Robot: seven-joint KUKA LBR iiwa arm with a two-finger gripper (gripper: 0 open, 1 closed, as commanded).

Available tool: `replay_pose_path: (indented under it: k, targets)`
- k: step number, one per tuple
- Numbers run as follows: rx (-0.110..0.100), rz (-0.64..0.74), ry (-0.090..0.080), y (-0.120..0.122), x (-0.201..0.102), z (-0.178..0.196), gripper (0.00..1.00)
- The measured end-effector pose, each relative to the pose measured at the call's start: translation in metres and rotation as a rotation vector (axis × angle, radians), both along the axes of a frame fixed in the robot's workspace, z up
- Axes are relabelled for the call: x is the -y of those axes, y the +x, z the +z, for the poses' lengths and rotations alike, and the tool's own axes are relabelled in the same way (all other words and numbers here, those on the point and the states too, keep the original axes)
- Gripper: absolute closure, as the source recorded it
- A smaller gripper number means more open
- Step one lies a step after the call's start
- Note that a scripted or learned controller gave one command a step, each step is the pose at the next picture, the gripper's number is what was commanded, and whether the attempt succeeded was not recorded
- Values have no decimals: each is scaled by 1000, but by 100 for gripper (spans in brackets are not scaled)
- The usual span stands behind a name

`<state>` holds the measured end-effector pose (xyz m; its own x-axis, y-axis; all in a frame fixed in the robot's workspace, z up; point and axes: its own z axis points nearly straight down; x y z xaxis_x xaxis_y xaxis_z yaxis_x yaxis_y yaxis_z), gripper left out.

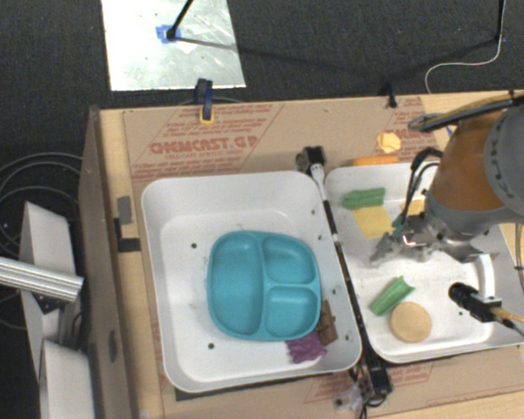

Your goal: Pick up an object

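My gripper [394,242] hangs low over the middle of the right bin [456,347], with the grey arm and its orange band reaching in from the right. A yellow block [371,221] lies just left of and behind the gripper, and a green block [362,198] lies beyond that. A green stick-shaped piece [390,295] and a round tan object [410,321] rest in front of the gripper, apart from it. Nothing shows held in the gripper.
The left bin [180,257] holds a teal divided plate [264,284], with a purple object [303,348] and a brown object [328,324] at its front right. An orange object [374,159] lies by the right bin's far rim.
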<state>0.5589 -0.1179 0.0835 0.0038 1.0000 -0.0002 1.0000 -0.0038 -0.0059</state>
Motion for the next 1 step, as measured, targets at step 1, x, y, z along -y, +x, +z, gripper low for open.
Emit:
replay_pose_path:
  k: [1]
  targets:
    - [1,4,3,-64,-24,0,0]
